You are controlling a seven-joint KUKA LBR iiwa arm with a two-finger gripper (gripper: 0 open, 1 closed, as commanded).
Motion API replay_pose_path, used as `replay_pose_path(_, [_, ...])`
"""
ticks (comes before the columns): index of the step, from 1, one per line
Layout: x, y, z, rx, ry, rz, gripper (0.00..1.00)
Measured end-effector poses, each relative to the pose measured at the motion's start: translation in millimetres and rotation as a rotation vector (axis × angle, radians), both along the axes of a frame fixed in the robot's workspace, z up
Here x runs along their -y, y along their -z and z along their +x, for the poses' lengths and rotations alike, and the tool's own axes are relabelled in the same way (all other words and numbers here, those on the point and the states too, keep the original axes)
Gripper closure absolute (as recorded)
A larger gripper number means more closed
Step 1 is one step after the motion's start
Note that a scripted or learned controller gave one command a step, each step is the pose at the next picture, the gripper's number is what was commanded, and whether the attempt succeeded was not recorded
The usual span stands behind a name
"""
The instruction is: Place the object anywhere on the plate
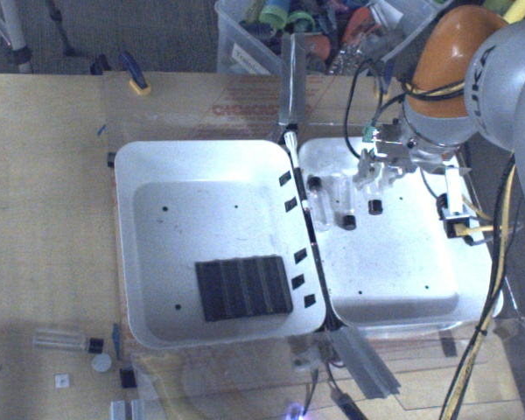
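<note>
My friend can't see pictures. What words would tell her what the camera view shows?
A grey robot arm with an orange band reaches from the right, its gripper low over the back left part of the right white bin. The left white bin holds a dark ribbed plate near its front. A clear tub of colourful items sits behind the bins.

Bulky grey metal robot arm (507, 68), glossy orange band (451, 38) above wrist, black cables (367, 81) looping alongside, pale translucent two-finger gripper (367, 178)
</note>
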State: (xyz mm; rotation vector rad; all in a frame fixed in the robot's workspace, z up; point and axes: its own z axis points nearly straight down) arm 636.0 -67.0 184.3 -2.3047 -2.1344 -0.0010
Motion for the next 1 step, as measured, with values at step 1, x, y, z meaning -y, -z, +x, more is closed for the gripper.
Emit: replay_pose_path(1, [-30.4,-182.1,30.5,0.004,-0.397,-0.003,1.0])
